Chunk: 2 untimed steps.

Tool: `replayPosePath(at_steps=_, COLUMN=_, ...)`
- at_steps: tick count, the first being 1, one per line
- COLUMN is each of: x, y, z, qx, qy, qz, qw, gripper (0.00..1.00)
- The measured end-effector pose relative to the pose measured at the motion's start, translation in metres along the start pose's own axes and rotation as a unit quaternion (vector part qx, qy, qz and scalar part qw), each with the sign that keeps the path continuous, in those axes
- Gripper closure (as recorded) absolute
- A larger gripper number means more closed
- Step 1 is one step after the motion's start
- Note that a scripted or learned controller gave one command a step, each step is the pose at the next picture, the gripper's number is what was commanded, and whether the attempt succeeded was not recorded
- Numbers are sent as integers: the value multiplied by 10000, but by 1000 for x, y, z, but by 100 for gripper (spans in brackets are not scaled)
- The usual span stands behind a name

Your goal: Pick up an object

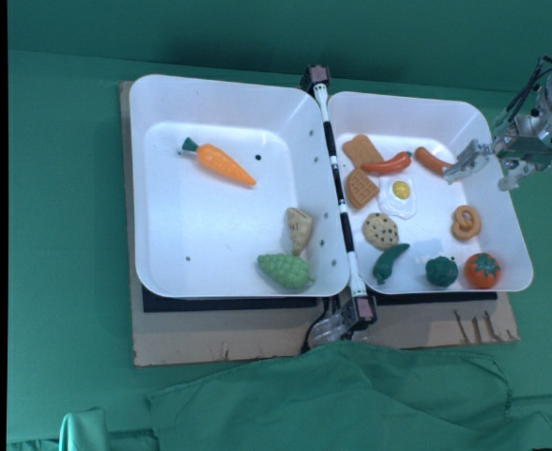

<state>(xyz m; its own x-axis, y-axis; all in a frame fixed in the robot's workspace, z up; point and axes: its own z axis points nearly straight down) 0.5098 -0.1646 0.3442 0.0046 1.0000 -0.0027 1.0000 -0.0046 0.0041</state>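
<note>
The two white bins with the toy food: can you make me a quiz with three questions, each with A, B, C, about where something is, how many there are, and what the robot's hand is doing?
1. Where is the carrot?
A. left bin
B. right bin
C. on the green cloth

2. How many toys lie in the left bin?
A. one
B. three
C. six

3. What is the gripper doing?
A. squeezing the tomato
B. hanging open with nothing in it
C. lifting the egg

Answers: 1 A, it lies at that bin's upper left. 2 B, carrot, pale piece, green bumpy piece. 3 B, its fingers are spread over the right bin's far edge.
</note>
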Motion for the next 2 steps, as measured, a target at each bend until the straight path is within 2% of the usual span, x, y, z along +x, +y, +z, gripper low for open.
replayPosePath(at_steps=1, x=0, y=0, z=0, qx=0, qy=0, qz=0, qw=10000, gripper=0)
replayPosePath(at_steps=2, x=5, y=1, z=59, qx=28, qy=11, qz=-1, qw=10000, gripper=0)
